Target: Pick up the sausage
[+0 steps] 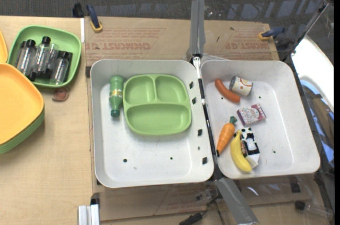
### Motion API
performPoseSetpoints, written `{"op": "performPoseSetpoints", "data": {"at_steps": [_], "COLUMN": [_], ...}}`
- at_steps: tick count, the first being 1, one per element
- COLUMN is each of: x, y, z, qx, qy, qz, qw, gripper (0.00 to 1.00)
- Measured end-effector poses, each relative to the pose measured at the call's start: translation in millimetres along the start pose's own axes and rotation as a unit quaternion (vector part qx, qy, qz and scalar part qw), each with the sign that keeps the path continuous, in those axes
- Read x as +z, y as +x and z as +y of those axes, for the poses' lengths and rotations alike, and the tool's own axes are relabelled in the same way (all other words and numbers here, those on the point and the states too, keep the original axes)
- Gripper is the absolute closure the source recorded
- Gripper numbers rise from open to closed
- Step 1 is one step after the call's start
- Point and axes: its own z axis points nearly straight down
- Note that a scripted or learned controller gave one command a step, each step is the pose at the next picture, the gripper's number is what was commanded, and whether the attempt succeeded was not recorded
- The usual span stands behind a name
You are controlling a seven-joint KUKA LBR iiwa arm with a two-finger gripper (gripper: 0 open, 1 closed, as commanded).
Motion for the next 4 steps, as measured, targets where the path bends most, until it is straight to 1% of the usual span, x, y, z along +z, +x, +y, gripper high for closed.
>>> {"op": "performPoseSetpoints", "data": {"at_steps": [1, 2, 3, 4], "x": [-24.4, -23.7, -24.3, -24.1], "y": [2.5, 2.5, 2.1, 7.1], "z": [0.3, 0.2, -10.3, -14.5], "qx": [0.015, 0.015, 0.017, -0.038], "qy": [0.000, 0.000, 0.001, 0.001], "qz": [0.000, 0.000, 0.000, -0.001], "qw": [0.9999, 0.9999, 0.9999, 0.9993], "gripper": [1.00, 1.00, 1.00, 1.00]}}
